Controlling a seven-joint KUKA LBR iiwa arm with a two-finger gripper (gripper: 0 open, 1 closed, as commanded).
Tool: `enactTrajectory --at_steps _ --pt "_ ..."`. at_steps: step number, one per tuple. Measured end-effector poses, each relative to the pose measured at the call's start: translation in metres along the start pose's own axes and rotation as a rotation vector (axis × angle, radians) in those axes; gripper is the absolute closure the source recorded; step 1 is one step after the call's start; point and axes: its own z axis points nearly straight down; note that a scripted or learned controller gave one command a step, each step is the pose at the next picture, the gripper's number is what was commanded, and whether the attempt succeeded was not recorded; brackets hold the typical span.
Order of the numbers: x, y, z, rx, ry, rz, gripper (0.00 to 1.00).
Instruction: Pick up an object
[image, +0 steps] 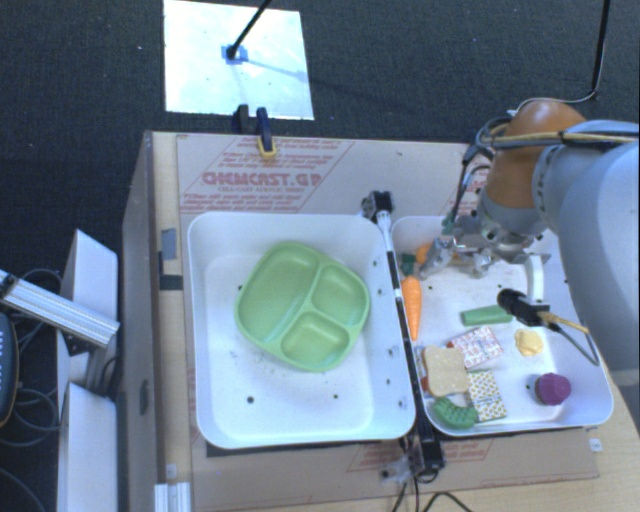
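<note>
My gripper (466, 256) hangs low over the back left part of the right bin (590, 405). Just left of it lie a small orange piece (424, 254) and a small dark green piece (408, 264). An orange carrot (409, 306) lies along the bin's left wall, in front of the gripper. Further forward are a flat green block (486, 315), a slice of toast (445, 368), two patterned squares (478, 347) (487, 393), a yellow piece (529, 343), a purple lump (552, 388) and a green pod (453, 413). Nothing is seen held by the gripper.
The left bin (225, 400) holds a light green divided plate (303, 305). A black-and-white divider bar (392, 270) runs between the two bins. The grey arm with its orange band (520, 165) comes in from the right, above the right bin's back.
</note>
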Motion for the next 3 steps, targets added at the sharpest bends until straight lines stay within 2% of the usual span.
enactTrajectory --at_steps 2,3 --pt "0.02 -0.004 0.0 -0.01 -0.002 -0.005 0.0" --pt "0.007 0.0 0.001 0.003 0.01 -0.002 0.0"
